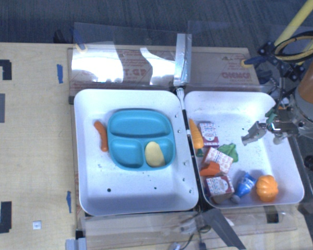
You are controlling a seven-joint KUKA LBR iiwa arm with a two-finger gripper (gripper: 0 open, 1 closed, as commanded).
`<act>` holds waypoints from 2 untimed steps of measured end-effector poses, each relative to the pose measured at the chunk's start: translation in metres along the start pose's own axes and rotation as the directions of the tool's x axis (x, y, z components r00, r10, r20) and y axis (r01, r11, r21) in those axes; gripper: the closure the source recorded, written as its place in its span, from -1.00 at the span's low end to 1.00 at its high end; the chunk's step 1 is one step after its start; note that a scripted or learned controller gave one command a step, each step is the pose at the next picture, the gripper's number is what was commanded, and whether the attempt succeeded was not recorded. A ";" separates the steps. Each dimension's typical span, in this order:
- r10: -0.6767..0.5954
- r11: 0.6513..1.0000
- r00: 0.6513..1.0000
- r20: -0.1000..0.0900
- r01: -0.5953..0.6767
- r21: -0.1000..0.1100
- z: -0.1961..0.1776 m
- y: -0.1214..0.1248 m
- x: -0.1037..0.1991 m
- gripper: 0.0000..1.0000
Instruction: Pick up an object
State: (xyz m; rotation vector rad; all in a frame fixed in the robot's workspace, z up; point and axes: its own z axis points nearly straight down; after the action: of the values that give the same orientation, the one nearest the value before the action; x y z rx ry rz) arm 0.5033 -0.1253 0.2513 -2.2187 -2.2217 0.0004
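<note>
My gripper [252, 134] hangs over the right side of the right bin [235, 105], above bare white floor. It is right of the object pile and touches nothing that I can see. The pile holds an orange carrot-like piece [196, 134], three red-and-white packets [208, 132] [219, 158] [219, 186], a green piece [229, 151], a small red-orange piece [209, 168], a blue bottle [245, 185] and an orange pumpkin-like ball [266, 187].
The left bin [88, 191] holds a blue divided tray [138, 134] with a yellow oval piece [154, 154] in one compartment, and an orange sausage shape [101, 135] beside the tray. Cables and a yellow hose [295, 25] sit at the upper right.
</note>
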 end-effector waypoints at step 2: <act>-0.032 0.999 0.999 0.000 0.032 0.002 0.150 -0.025 0.011 -1.00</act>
State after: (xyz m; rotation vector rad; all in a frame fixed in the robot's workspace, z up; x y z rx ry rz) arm 0.4780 -0.1141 0.1014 -2.1813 -2.2563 0.0032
